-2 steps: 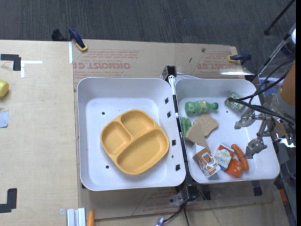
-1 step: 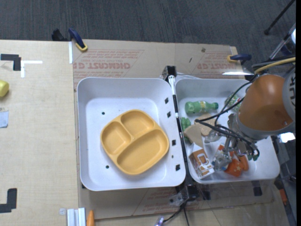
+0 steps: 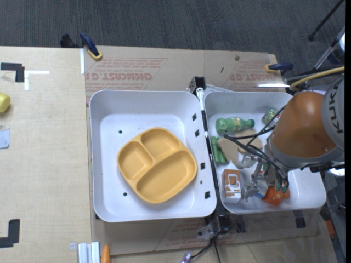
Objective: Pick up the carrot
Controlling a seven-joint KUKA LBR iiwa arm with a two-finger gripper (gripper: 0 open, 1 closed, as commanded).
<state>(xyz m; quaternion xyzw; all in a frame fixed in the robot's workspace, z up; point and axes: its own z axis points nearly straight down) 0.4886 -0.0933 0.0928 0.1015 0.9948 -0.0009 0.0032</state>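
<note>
One carrot lies low in the right bin, axis unclear; tool state indiscernible.

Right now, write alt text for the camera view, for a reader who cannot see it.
A grey robot arm with an orange band reaches into the right white bin, its gripper low over an orange carrot among a green plastic bottle and a small white carton. The left white bin holds a yellow divided plate.

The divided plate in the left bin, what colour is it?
Yellow-orange plate, clearest in the camera view.
</note>
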